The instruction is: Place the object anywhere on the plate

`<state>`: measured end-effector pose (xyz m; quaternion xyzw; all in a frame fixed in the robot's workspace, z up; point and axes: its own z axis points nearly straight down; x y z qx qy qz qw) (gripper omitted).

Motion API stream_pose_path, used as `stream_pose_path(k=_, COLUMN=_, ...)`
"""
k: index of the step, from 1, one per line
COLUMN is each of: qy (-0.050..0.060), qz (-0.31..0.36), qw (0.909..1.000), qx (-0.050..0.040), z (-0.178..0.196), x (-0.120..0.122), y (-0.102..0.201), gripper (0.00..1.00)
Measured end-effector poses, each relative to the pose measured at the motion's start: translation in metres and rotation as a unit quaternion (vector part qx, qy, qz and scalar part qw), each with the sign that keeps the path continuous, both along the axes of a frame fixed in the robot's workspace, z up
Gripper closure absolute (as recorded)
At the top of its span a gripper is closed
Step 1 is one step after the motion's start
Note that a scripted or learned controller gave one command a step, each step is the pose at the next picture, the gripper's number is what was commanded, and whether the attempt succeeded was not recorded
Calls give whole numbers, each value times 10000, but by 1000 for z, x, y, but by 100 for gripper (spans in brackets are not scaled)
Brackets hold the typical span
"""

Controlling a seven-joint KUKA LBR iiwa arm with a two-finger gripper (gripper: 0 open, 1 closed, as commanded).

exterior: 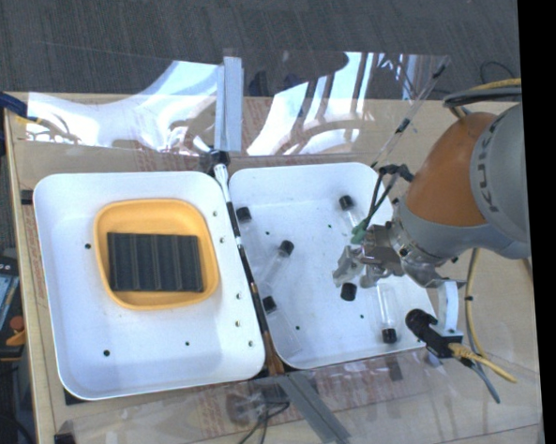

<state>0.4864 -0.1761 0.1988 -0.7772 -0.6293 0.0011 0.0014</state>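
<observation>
Bins are sitting side by side on the worktop [122, 432]. The left bin [70, 351] is holding a yellow plate [118, 221] with a dark ridged centre. The right bin [295, 192] is carrying several clear tubes with black caps: one [278, 254] near its middle, one [386, 315] lying at its near right. The pincer [356, 275] is hanging low over the right bin, beside a black cap [348, 292]; whether it is gripping anything, I cannot tell.

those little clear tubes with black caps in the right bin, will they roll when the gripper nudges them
Probably. The capped tube lies on its side and looks round, so a nudge may roll it. It looks thin, clear and smooth, so likely light and slippery. The gripper is over the right bin.
</observation>
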Motion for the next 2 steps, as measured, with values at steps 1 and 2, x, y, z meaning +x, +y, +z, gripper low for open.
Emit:
stream_pose_path(k=1, qy=12, qz=386, qw=9993, qx=12, z=15, x=-10, y=47, gripper=100)
stream_pose_path(k=2, qy=5, qz=922, qw=9957, qx=6, z=14, x=64, y=65, gripper=100)
